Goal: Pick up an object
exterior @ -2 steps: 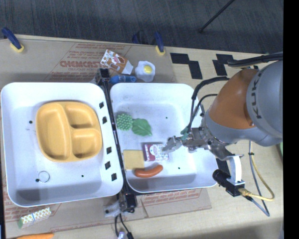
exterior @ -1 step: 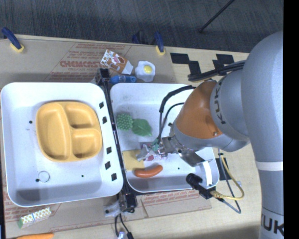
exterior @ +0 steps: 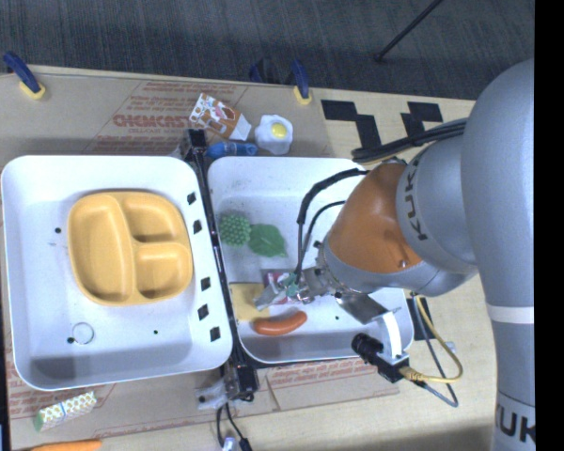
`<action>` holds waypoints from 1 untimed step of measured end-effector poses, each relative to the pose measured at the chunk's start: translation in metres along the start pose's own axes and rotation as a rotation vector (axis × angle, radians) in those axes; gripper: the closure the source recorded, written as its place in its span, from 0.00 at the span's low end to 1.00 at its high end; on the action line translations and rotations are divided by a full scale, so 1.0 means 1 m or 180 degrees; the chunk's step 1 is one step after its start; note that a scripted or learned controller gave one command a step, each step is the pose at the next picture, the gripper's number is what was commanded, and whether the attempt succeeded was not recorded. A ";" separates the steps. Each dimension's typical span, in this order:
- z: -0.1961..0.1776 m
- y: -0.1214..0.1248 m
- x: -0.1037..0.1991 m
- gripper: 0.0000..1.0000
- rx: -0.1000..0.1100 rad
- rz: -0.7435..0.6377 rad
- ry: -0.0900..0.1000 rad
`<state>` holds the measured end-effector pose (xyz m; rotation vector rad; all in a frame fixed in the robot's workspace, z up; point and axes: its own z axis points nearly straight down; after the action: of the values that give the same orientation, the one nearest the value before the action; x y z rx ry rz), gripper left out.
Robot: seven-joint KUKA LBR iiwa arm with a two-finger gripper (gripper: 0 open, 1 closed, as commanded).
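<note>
Sausage (exterior: 279,323): smooth, curved, orange-red

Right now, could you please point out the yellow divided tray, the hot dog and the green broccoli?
yellow divided tray (exterior: 130,245), camera view, central divider.
hot dog (exterior: 279,323), camera view, middle.
green broccoli (exterior: 233,228), camera view, bumpy head.

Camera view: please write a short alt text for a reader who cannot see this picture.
A grey and orange robot arm reaches from the right into the right white bin, its hand low above a sausage and near green toys. The left white bin holds a yellow divided tray.
</note>
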<state>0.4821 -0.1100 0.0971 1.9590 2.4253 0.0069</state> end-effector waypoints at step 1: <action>0.000 -0.001 0.005 0.00 0.0020 -0.0513 0.0011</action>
<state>0.4805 -0.1056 0.0968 1.7612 2.5802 -0.0005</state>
